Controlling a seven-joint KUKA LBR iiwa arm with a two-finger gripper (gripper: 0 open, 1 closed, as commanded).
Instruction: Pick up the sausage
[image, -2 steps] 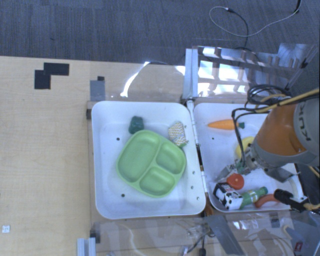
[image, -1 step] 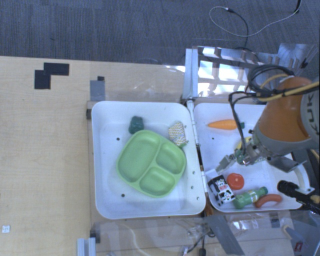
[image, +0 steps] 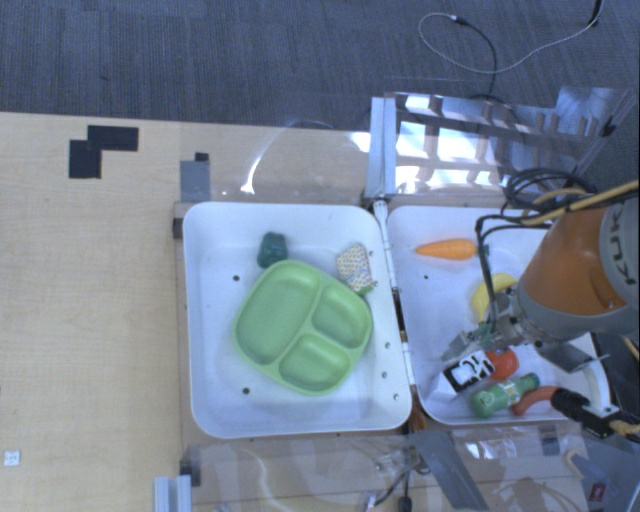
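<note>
While the arm (image: 585, 265) hangs low over the right bin (image: 430, 300), the gripper (image: 478, 362) sits down among a tight cluster near the bin's front edge. Whether it is released or clenched, I cannot tell; nothing is visibly held.

The sausage (image: 532, 399), as I read it, is the reddish-orange curved piece at the front right corner, touching the green bottle (image: 503, 394).

A red round item (image: 503, 362) lies just beside the gripper, a yellow piece (image: 493, 293) behind it, and a carrot (image: 447, 249) well apart at the back.

Risks:
- Gripper looks offset left of the sausage; closing here would likely catch the bottle or red item instead.
- Crowding could let a descent shove the sausage against the bin wall.
- Its curved, slim form may slip out.

Left bin (image: 200, 330) holds the green plate (image: 303, 326); not involved.
</note>
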